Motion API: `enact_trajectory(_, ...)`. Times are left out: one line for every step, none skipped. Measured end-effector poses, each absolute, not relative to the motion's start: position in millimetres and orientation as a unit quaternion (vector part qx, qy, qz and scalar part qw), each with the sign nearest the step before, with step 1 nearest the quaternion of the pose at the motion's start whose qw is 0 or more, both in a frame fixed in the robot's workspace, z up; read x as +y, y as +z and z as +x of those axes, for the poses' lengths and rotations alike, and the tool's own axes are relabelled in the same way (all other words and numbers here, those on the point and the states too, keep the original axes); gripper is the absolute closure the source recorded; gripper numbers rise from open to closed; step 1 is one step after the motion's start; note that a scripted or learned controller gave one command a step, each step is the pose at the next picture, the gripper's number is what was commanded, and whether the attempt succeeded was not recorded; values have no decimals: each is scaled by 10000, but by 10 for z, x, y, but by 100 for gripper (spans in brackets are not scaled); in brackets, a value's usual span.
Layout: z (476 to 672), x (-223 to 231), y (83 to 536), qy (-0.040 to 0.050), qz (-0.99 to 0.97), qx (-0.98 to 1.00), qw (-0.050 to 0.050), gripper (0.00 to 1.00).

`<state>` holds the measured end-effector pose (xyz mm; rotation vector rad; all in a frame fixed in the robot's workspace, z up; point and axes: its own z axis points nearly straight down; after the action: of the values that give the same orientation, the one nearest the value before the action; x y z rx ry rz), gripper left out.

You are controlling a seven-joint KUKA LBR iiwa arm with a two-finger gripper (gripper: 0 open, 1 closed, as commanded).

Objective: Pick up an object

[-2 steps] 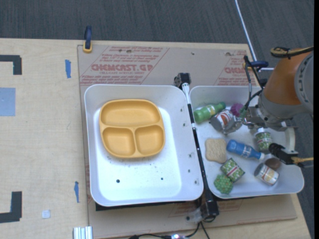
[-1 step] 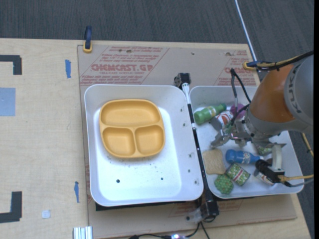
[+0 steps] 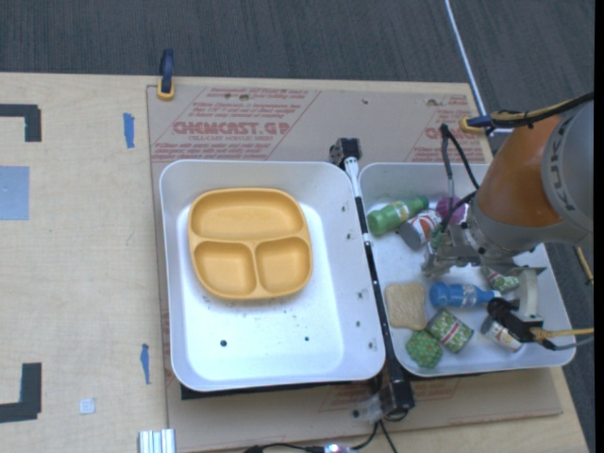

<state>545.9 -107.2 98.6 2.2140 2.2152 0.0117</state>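
Matt yellow plastic tray [image 3: 250, 243] in a smooth white bin [image 3: 175, 281] on pale wood bench [image 3: 75, 281]

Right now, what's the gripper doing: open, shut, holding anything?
Gripper: low in the right bin, among the items beside the green bottle and above the blue bottle; open or closed cannot be told, and no object visibly held.

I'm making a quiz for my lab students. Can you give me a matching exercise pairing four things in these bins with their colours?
Things:
1. divided plate
2. bottle near the right bin's far-left corner
3. bottle lying below the gripper
4. slice of toast

Colours:
A. blue
B. tan
C. yellow-orange
D. green

Pairs: 1-C, 2-D, 3-A, 4-B
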Motion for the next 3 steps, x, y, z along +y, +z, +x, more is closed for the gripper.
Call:
enact_trajectory(5458,-1072,985,36,7070,7072,46,0)
enact_trajectory(5472,-1070,1089,48,7070,7072,61,100)
enact_trajectory(5471,-1070,1088,47,7069,7072,59,0)
